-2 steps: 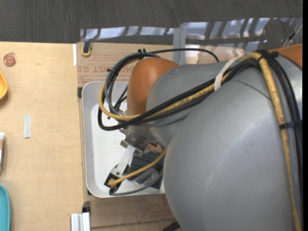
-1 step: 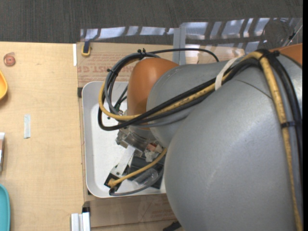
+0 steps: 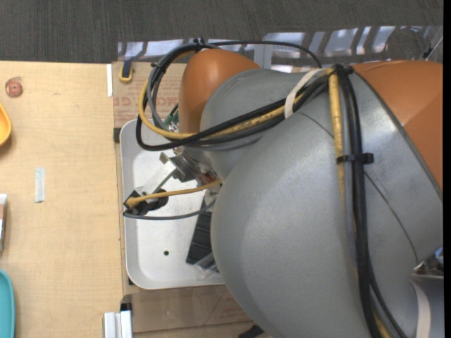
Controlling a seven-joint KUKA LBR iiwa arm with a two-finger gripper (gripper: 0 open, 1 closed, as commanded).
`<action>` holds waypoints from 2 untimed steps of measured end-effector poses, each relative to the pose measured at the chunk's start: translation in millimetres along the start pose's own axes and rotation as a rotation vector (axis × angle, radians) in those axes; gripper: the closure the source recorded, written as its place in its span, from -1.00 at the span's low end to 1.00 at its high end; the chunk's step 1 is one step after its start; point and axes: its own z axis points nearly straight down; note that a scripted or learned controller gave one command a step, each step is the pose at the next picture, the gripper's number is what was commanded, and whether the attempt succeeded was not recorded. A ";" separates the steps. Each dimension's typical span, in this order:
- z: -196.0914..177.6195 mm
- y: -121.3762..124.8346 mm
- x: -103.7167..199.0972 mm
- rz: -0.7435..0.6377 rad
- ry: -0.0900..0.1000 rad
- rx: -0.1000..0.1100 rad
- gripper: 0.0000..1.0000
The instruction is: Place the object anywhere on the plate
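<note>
Camera view: one grey arm (image 3: 317, 210) over one white bin (image 3: 151, 259), gripper state indiscernible.

You look down from one fixed camera above the bench (image 3: 63, 189), slightly slanted; the arm (image 3: 317, 210) looms close from the right, covering much of the white bin (image 3: 151, 266).

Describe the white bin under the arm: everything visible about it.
The white bin is a shallow tray with rounded corners and a low raised rim, apparently smooth plastic. It sits level beside the light wooden benchtop. The grey arm covers its right part. Yellow and black cables hang over its floor, and a small dark speck lies on the floor.
</note>
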 end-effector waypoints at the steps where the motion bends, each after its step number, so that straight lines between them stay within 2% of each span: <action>1: 74.6 -44.2 -56.6 -0.025 0.000 0.002 -1.00; 2: 66.6 -42.8 -59.2 -0.025 -0.010 0.003 1.00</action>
